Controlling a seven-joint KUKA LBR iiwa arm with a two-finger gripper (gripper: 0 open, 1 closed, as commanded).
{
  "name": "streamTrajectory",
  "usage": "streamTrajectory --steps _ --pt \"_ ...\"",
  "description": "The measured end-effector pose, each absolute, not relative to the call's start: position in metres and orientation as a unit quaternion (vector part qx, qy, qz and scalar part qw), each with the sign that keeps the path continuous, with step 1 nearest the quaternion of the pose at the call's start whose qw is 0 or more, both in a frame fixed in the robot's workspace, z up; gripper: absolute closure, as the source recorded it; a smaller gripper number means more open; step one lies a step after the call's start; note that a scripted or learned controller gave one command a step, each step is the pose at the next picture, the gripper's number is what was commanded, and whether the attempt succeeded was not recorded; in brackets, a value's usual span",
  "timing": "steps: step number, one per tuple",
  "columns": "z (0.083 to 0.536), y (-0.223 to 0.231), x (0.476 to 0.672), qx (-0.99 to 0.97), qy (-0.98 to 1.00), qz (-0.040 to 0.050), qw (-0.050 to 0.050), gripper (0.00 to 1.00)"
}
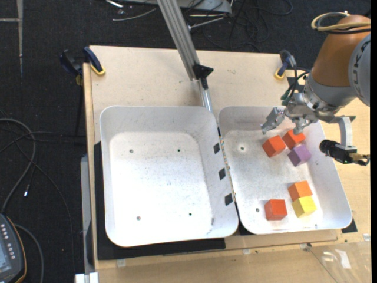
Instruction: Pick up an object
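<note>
The right bin holds several small blocks. Two orange-red cubes lie close together near its back, with a purple cube beside them. Nearer the front lie an orange cube, a yellow cube and another orange-red cube. My gripper hangs over the back of the right bin, just behind the two orange-red cubes. It is open, its fingers spread, and nothing sits between them.
The left bin sits next to the right one, the two sharing a raised middle rim. A slanted metal pole reaches down to the bench behind the bins. Clamps grip the bench's back corners.
</note>
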State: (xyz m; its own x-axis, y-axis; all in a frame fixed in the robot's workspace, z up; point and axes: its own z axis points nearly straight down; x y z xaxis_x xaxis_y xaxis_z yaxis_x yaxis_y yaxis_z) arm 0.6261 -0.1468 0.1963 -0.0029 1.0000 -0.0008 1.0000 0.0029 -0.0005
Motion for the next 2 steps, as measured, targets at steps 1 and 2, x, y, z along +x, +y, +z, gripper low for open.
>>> streamTrajectory --steps 1,2 --pt "0.263 -0.155 0.658 0.705 0.709 0.0024 0.005 0.0" --pt "0.092 -0.145 0.667 0.706 0.708 -0.0021 -0.003 0.0"
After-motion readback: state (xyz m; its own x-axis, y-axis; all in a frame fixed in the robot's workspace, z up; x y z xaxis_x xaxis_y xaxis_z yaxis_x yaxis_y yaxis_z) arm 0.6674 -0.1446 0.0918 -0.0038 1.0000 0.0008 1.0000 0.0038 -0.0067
